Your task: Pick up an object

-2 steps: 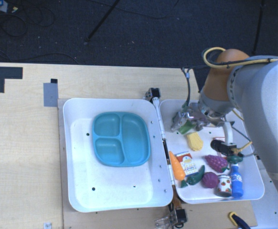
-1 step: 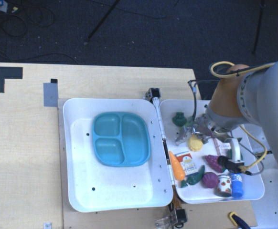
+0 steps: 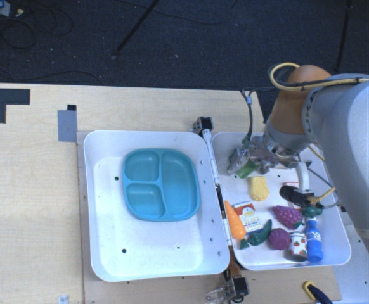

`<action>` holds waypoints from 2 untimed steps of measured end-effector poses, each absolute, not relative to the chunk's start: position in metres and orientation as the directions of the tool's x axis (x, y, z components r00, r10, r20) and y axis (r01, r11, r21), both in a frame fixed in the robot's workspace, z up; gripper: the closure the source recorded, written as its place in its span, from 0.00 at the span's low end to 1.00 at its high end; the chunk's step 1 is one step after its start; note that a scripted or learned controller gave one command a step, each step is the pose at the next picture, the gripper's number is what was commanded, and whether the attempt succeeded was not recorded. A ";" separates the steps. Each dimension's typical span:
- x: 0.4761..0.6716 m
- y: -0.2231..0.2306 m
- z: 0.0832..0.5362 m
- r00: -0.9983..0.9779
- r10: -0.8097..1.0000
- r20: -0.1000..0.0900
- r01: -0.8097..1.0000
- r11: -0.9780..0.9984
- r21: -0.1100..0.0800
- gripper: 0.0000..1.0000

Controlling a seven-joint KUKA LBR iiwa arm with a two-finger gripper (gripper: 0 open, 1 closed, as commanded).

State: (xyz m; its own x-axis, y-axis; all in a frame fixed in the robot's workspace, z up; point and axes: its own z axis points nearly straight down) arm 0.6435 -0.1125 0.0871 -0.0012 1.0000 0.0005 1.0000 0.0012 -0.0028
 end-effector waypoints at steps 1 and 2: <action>0.599 -0.132 0.088 0.000 1.000 0.001 1.000 0.000 -0.003 0.00; 0.644 -0.104 0.087 -0.001 1.000 0.001 1.000 0.001 -0.003 0.00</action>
